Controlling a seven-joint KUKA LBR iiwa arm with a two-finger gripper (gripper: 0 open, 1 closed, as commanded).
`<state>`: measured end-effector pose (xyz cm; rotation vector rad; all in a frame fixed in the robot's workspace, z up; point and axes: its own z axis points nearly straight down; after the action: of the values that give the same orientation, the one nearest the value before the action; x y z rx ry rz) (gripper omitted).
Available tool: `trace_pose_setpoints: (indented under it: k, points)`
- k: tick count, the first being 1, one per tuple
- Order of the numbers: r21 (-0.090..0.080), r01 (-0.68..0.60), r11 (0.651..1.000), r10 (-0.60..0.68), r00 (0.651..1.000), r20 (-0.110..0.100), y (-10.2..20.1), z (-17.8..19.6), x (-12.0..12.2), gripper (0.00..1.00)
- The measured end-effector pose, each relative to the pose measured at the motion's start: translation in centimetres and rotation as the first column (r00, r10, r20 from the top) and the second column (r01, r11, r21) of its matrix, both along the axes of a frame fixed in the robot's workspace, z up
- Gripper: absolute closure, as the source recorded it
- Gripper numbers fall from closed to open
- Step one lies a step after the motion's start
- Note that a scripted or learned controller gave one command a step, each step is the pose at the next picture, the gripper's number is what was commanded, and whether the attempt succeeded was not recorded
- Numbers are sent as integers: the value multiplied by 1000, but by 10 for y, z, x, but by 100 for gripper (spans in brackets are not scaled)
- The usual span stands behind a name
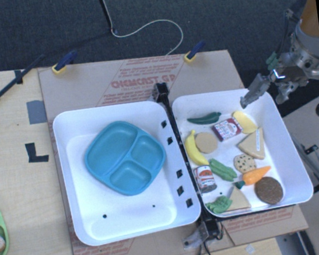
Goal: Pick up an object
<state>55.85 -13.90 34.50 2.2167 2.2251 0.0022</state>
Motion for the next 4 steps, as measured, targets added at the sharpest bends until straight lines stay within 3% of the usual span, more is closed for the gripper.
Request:
trace_pose_setpoints:
  k: [1, 2, 3, 4]
  points:
    - [1, -3, 1000, 3, 1000, 0, 66, 50, -45, 0]
    - [-1, 1, 1000, -1, 1000, -2, 63, 58, -43, 100]
    - [2, 3, 1000, -3, 1000, -19, 95, -66, -78, 100]
    - [1, -4, 1000, 4, 1000, -10, 179, -116, -76, 100]
